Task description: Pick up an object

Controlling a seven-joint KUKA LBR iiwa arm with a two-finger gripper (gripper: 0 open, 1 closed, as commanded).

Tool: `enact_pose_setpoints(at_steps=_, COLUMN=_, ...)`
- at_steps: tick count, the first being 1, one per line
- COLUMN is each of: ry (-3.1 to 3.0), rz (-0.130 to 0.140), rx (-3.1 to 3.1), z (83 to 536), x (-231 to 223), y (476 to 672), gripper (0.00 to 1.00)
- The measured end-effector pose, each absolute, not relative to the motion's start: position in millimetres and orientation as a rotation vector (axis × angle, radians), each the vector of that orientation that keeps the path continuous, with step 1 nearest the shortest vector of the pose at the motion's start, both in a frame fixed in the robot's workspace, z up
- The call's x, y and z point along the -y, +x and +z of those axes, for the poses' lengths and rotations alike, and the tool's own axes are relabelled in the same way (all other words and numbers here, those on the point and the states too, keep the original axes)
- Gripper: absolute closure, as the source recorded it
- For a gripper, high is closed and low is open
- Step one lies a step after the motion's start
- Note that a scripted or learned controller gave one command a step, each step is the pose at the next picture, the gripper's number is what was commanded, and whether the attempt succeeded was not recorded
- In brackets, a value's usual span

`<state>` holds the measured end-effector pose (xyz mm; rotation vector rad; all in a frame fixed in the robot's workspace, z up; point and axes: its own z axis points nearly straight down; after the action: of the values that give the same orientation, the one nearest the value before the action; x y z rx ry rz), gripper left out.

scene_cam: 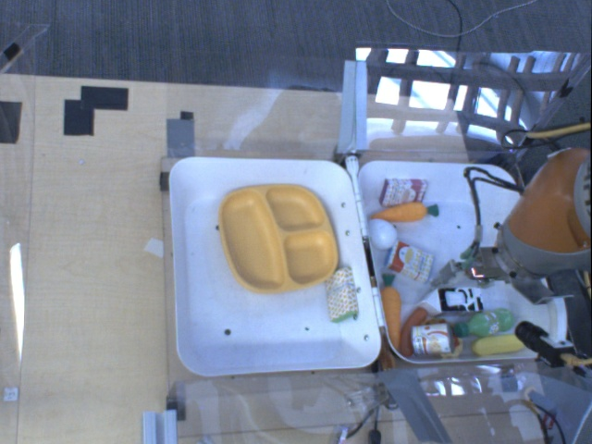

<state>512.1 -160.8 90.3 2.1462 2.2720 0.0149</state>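
Yellow plastic dominates the left bin, where a three-compartment divided plate is set near the middle. A small patterned green-and-white packet is seen touching the plate's lower right rim, close to the wall shared with the right bin. Broad bare white floor is left along the left bin's left and lower sides.

The right bin is crowded. A red-and-white pouch is placed near the top, with a toy carrot just below it and a white egg-like ball by the dividing wall. A small red-and-white carton sits near the middle. Along the bottom edge are found a second carrot, a labelled can, a green bottle and a yellow banana-like piece, all tightly packed. Printing on the labels cannot be read.

The gripper is lowered into the right bin, just above a black-and-white item; whether its jaws are apart or together cannot be told. Bare floor remains in the bin's upper right.
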Motion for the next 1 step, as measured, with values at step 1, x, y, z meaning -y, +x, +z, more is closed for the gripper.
enact_pose_setpoints(at_steps=1, ry=2.000, rz=0.010, rx=-2.409, z=89.0, x=140.0, y=603.4, gripper=0.00)
